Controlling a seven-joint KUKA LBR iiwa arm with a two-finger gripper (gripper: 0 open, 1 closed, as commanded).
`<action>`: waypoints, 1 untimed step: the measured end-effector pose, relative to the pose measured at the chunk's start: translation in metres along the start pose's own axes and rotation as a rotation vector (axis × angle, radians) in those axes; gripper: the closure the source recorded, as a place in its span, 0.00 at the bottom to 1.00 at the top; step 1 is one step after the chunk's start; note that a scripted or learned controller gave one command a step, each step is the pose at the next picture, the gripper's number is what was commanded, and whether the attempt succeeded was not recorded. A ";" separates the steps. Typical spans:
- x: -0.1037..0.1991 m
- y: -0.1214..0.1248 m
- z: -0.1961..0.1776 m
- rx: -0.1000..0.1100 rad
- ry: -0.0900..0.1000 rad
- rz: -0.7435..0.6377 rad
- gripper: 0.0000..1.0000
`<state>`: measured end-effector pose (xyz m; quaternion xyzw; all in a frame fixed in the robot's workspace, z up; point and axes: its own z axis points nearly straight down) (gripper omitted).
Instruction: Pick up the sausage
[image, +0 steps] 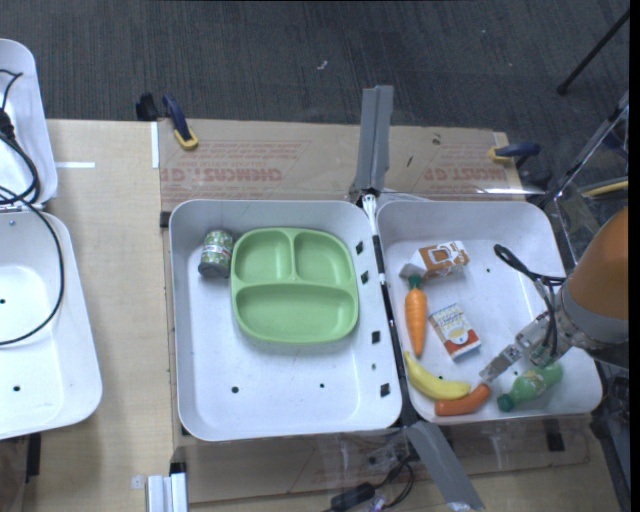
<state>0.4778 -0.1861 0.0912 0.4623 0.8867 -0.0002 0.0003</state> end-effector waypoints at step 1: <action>0.055 0.039 0.000 0.001 0.003 -0.151 0.00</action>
